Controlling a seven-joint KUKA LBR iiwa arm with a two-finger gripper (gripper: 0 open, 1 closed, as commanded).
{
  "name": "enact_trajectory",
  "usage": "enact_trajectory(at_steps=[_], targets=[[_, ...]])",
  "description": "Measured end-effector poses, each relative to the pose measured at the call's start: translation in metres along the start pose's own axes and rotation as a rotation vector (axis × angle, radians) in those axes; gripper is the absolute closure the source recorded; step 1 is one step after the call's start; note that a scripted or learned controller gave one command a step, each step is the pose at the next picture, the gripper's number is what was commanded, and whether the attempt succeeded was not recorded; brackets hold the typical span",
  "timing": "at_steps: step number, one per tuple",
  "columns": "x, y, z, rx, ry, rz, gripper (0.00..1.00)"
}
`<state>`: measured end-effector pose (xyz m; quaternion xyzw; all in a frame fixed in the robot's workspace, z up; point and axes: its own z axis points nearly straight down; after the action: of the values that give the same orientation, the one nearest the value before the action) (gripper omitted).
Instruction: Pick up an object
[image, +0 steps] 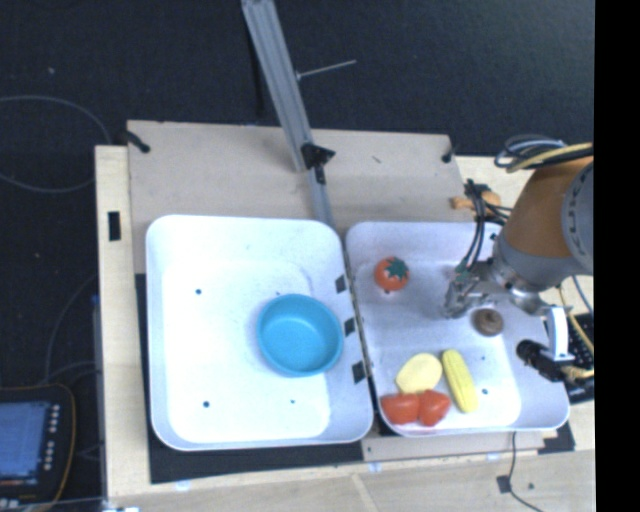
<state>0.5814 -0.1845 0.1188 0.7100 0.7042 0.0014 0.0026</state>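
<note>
Hand: my hand (462, 297) is hanging low over the right bin (420, 245), in its bare middle stretch; I cannot tell how it is set from this high slant.
Arm: I am reaching in from the right, wrist bent down, most likely so I come at the bin floor from above and not across its wall.
Targets: any object will do. A tomato (391, 274) is sitting to the left of my hand, apart from it; a small brown piece (487, 321) is lying just beside my hand toward the near side.
Cluster: a lemon (419, 372), a corn cob (459, 379) and a red pepper (416, 407) are crowding the bin's near edge, touching one another, which I judge makes them harder to take cleanly.
Grip: nothing is showing under my hand, so I am judging the pick as not yet made.
Left bin: the left bin (200, 260) is carrying a blue bowl (298, 334) near its right side, open side up.
Bench: the bench (220, 160) is pale board, both bins sitting side by side on it, walls almost touching.
Room: a grey pole (285, 95) is slanting in from above; dark floor (100, 60) is surrounding the bench, with a small screen (28, 440) at lower left.
</note>
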Motion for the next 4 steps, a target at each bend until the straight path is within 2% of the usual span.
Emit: enact_trajectory(at_steps=[1, 2, 3, 4], targets=[[0.001, 0.000, -0.066, 0.000, 0.002, -0.009, 1.00], [0.000, 0.002, -0.109, -0.002, 0.001, -0.013, 1.00], [0.059, 0.005, -0.121, 0.001, 0.004, -0.019, 1.00], [0.108, 0.011, -0.112, 0.011, 0.004, -0.016, 1.00]])
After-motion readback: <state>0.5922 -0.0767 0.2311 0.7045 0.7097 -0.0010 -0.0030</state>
